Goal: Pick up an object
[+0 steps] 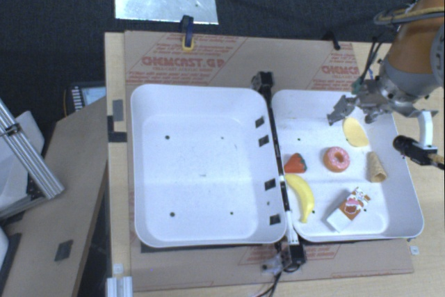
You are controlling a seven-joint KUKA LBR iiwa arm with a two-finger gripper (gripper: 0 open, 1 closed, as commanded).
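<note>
Jaws (pixel 354 110) spread apart, holding nothing, poised just above pale yellow piece (pixel 355 132) in right bin (pixel 410 219).

The gripper (pixel 356 112) hung over the right bin (pixel 309 111), just above a yellow piece (pixel 355 132); a donut (pixel 336 159) and banana (pixel 301 196) lay nearer.

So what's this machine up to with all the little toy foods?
A grey and orange robot arm reaches in from the right, its gripper hanging over the far end of the right bin, just beside a pale yellow piece. It isn't holding anything that I can see. The toys all lie in that bin: a strawberry, a pink doughnut, a banana, a small cone and a red and white packet. The left bin sits beside it.
</note>
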